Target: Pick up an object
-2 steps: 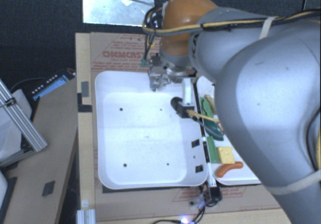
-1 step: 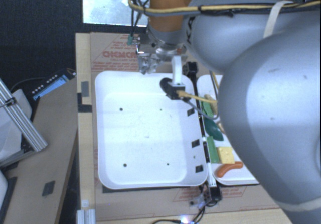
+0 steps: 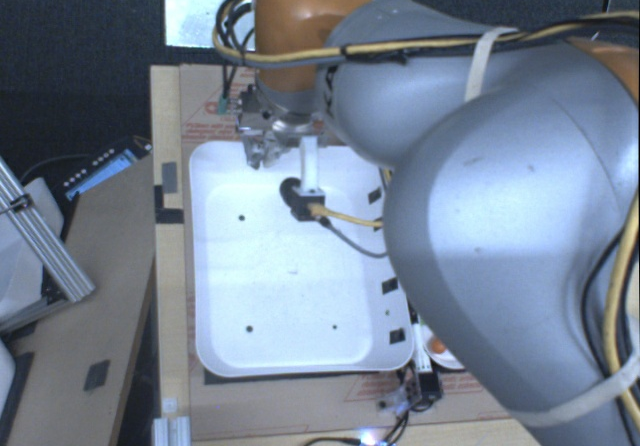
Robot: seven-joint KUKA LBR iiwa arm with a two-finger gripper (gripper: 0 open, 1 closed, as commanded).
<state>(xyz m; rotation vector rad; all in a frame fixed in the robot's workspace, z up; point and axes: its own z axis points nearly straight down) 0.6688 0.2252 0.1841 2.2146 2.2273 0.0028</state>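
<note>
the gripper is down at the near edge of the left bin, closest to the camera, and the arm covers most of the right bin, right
Not quite. In the camera view the gripper sits at the far edge of the left bin, near its top left corner, not the near edge. The rest holds: the arm covers most of the right bin.

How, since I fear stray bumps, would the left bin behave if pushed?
The bin looks like stiff moulded plastic, so it would probably keep its shape. Being shallow and broad, it seems unlikely to tip. It looks thin and light, so it might slide on the bench.
</note>
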